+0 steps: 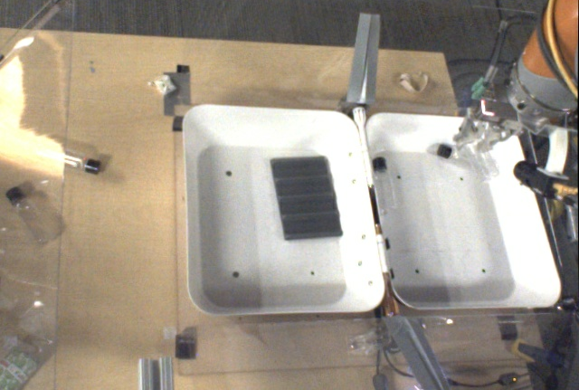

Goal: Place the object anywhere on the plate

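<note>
A pale wooden worktop (109, 225) on dark carpet bears two white bins; a ridged dark slab (307, 196) lies in the left bin (208, 289). The hand (479, 137) hangs over the right bin (543, 289); whether it pinches anything, I cannot tell.

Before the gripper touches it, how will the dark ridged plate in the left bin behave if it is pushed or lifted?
The dark plate lies flat on the left bin floor, so it would probably slide rather than roll or tip. Its straight edges and even ridges suggest it is stiff, not floppy. Being so low, it may be hard to grip from above.
</note>
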Robot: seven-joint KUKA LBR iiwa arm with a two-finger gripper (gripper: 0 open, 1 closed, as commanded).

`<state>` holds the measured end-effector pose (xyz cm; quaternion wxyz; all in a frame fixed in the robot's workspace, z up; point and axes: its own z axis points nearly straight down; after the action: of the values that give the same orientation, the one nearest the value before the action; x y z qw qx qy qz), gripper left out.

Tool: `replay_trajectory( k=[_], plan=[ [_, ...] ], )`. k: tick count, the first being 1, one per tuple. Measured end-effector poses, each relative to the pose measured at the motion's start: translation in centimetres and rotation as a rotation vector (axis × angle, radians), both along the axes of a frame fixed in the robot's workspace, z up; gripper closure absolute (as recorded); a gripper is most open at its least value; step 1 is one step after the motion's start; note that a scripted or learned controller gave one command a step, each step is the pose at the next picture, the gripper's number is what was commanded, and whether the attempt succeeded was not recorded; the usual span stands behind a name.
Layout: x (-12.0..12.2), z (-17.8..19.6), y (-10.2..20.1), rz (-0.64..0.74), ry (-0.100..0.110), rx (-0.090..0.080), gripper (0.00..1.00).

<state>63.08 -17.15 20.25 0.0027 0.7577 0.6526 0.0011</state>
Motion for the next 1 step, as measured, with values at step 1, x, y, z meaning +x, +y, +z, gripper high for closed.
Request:
replay_trajectory(
  k=[1],
  plan=[
    [1.07, -0.84, 6.24, -0.49, 0.001, 0.004, 1.0]
  ],
)
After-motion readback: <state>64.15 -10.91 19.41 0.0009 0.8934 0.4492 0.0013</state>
